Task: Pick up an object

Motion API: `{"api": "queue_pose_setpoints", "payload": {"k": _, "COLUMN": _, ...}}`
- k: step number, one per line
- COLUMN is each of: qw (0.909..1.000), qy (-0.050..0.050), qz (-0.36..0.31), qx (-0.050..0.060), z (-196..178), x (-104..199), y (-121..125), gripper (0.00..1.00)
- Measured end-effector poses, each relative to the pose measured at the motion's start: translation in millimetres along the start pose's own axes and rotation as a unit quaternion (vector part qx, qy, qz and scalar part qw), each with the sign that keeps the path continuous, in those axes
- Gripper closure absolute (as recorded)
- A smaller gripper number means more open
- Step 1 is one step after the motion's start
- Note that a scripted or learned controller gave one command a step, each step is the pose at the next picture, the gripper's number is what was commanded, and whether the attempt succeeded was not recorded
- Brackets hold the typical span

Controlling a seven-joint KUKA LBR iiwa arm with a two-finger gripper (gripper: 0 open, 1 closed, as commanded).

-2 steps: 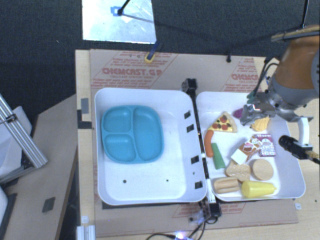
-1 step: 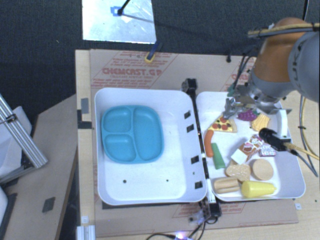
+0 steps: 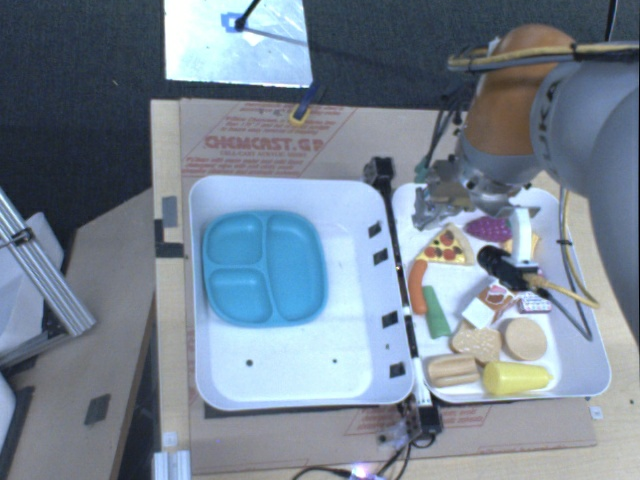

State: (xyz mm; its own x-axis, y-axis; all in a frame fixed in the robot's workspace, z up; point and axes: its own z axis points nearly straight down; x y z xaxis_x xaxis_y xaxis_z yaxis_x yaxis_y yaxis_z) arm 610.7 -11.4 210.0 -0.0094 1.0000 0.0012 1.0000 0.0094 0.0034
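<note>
My gripper (image 3: pixel 436 211) hangs over the far left part of the right bin (image 3: pixel 598 353), just above the tip of a toy pizza slice (image 3: pixel 449 247). Nothing shows between it and the pizza. Right of the gripper lies a purple bunch of grapes (image 3: pixel 488 228). Nearer the front sit an orange carrot (image 3: pixel 417 285), a green stick (image 3: pixel 436 311), a square cracker (image 3: pixel 476 343), a round biscuit (image 3: pixel 524 339), a bread roll (image 3: pixel 452 370) and a yellow piece (image 3: pixel 516 377).
The left bin (image 3: pixel 350 368) holds a blue divided plate (image 3: pixel 265 267). A black-clipped divider (image 3: pixel 396 268) runs between the bins. The grey arm with its orange band (image 3: pixel 515 88) looms over the right bin's far side. A shiny sheet (image 3: pixel 237 26) lies beyond the bench.
</note>
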Motion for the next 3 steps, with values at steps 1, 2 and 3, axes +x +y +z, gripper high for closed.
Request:
{"api": "queue_pose_setpoints", "payload": {"k": 1, "qw": 1.0000, "qy": 0.001, "qz": 0.000, "qx": -0.001, "z": -9, "x": 52, "y": 32, "gripper": 1.00}}
{"api": "queue_pose_setpoints", "payload": {"k": 2, "qw": 1.0000, "qy": 0.000, "qz": 0.000, "qx": 0.000, "z": -9, "x": 100, "y": 35, "gripper": 1.00}}
{"api": "queue_pose_setpoints", "payload": {"k": 3, "qw": 1.0000, "qy": -0.001, "qz": 0.004, "qx": 0.000, "z": -5, "x": 89, "y": 46, "gripper": 1.00}}
